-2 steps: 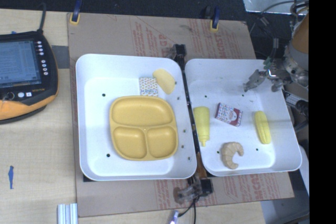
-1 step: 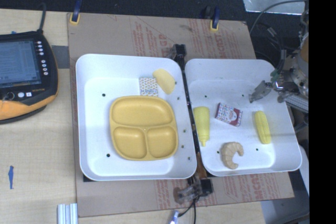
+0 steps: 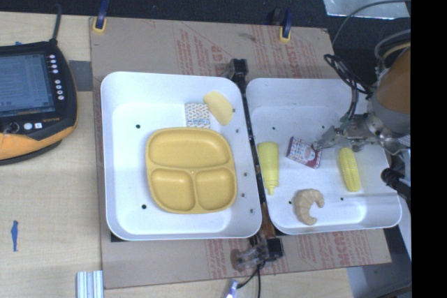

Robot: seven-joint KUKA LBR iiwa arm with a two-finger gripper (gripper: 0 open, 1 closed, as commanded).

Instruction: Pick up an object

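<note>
The gripper [image 3: 334, 139] hangs low in the right bin [image 3: 279, 98] with its fingers spread and nothing between them. A red packet [image 3: 302, 151] lies just left of it, touching or nearly so; the corn [image 3: 349, 169] lies nearer right, long axis near-to-far.
</note>
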